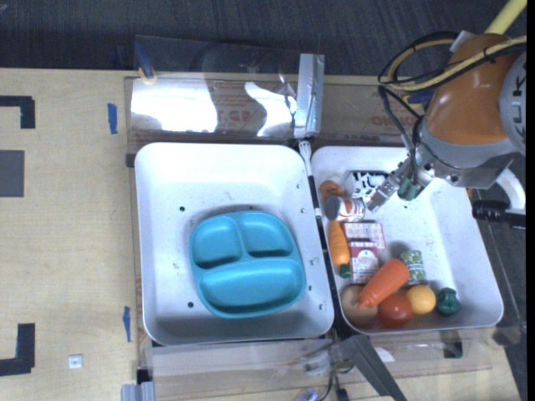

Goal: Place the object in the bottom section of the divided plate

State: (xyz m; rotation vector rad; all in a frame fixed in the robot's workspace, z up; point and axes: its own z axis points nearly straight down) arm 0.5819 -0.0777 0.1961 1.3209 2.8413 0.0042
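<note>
Divided plate, blue and rounded, lies flat in the middle of the left white bin. Its two smaller sections sit toward twelve o'clock and its one wide section toward six o'clock; the long axis runs roughly from nine to three o'clock, tilted a little. All three sections are bare.

At three o'clock from the plate, across the two touching bin walls, the right white bin holds a crowded pile. A large carrot lies slanted, tip toward its one o'clock, over a red tomato. Just beside them are a yellow fruit, a dark green vegetable and a small green can. A slim orange carrot lies along the bin's left wall, pointing twelve to six, next to a red and white carton.

The grey and orange arm reaches in from three o'clock. Its claw hangs over the far part of the right bin, near a black and white patterned item. Whether its fingers are apart or together cannot be told.

A clear plastic sheet rests on the wooden worktop at twelve o'clock from the left bin.
</note>
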